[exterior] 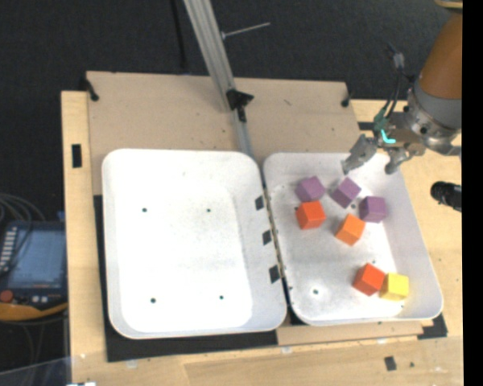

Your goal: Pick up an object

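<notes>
Nothing picked yet: pincer (pixel 377 158) spread wide, holding nothing, above right white shallow bin (pixel 414 240) at 12 o'clock, nearest purple wooden cube (pixel 345 190) untouched.

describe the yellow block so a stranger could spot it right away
Look in the right bin, at its near right corner. The yellow block sits there touching an orange block. It is the one yellow piece among purple and orange ones.
</notes>
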{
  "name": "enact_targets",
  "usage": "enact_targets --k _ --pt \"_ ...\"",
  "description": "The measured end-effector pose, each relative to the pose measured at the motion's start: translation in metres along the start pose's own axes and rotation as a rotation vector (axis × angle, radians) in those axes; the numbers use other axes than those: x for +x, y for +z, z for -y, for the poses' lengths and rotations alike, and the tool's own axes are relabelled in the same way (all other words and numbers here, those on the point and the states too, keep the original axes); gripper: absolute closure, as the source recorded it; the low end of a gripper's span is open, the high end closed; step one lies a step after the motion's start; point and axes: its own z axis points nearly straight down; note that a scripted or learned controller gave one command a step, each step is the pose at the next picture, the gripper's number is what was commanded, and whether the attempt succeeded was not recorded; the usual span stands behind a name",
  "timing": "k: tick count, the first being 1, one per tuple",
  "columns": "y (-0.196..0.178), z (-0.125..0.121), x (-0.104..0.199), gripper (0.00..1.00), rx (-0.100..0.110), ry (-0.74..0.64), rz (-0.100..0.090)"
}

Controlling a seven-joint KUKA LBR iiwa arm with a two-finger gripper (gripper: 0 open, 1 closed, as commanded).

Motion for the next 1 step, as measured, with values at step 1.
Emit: enact_targets --k 1 --pt "-0.0024 -0.0007 -0.0001 0.0 -0.004 -0.001 0.001"
